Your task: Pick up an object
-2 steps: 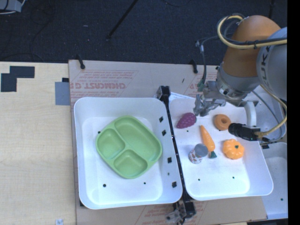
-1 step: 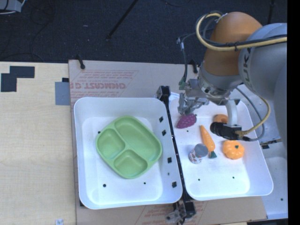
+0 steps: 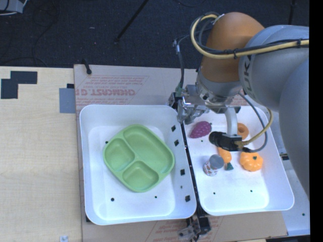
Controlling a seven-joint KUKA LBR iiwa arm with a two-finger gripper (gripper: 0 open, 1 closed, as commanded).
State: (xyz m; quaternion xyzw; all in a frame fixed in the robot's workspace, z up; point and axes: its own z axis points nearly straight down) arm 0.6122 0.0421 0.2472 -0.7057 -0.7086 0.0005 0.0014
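Dark floor with loose cables is seen behind a pale wooden bench [image 3: 35, 150]. Two shallow white bins are set side by side on it. The left bin [image 3: 96, 195] holds a green tray [image 3: 139, 158] with three sections. The right bin [image 3: 252, 198] holds the small things to be picked.

A purple bunch of grapes [image 3: 201, 129] is seen near the top left of the right bin. A small can [image 3: 213, 165] with a grey top lies lower down. An orange pumpkin toy [image 3: 251, 162] sits to its right, and part of an orange ring [image 3: 243, 130] is seen above that. Another orange piece [image 3: 224, 155] with a green bit lies between the can and the pumpkin toy, partly hidden by a black cable end.

The gripper [image 3: 187, 112] is held low at the top left corner of the right bin, just beside the grapes. Whether it is open or closed cannot be told, because it is dark and small. Nothing is seen being carried.

The reaching step seems to be in hand. For the next move, the gripper would probably need to be brought over the grapes and closed around them.
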